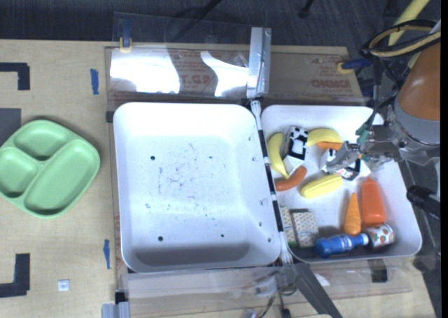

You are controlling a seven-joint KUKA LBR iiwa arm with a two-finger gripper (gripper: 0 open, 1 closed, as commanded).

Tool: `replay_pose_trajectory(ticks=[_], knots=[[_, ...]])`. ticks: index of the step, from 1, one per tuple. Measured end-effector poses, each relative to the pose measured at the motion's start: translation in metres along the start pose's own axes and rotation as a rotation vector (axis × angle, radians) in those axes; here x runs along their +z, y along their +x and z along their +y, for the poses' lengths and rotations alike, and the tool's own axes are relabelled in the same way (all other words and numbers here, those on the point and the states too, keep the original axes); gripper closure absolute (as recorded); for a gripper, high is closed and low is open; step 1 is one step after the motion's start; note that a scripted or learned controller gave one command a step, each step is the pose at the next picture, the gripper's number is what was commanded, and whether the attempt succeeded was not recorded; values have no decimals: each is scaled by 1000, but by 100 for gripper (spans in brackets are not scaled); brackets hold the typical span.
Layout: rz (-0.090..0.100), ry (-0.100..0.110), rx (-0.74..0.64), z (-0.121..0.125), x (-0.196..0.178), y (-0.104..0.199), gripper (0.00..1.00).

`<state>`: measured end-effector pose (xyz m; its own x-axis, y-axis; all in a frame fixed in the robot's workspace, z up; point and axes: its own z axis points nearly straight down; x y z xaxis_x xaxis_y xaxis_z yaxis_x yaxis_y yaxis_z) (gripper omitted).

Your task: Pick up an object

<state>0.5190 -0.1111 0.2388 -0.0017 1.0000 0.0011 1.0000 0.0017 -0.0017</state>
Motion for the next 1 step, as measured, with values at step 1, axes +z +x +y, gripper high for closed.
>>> replay_pose_trajectory(ticks=[1], knots=[[0, 0, -237, 1, 111, -3, 0]])
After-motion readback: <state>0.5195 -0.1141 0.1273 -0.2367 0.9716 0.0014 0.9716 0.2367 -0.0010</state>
